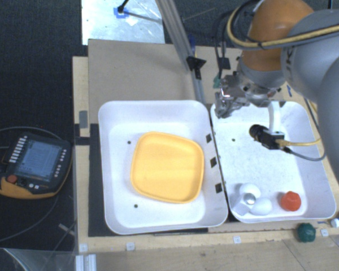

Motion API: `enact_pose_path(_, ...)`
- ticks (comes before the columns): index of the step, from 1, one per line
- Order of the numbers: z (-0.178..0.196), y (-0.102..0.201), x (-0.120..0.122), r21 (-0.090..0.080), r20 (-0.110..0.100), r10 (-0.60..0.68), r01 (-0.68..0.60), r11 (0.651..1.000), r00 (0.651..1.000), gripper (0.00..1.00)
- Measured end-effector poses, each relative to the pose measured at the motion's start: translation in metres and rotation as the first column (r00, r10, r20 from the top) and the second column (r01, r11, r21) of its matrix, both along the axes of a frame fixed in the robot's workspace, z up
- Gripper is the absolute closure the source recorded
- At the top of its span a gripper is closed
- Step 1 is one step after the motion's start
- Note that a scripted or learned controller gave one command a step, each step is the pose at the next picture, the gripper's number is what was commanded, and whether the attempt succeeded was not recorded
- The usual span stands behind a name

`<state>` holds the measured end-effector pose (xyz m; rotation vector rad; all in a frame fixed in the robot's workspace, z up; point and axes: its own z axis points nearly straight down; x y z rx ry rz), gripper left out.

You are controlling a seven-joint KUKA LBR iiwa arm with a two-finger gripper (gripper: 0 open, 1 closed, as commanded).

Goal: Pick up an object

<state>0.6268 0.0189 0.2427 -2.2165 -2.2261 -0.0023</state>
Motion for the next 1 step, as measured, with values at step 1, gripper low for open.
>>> enact_pose_path(1, 0.0029, 0.0419, 0.0152, 0.000, 0.000, 0.000, 0.000, 1.000, 1.000, 1.00)
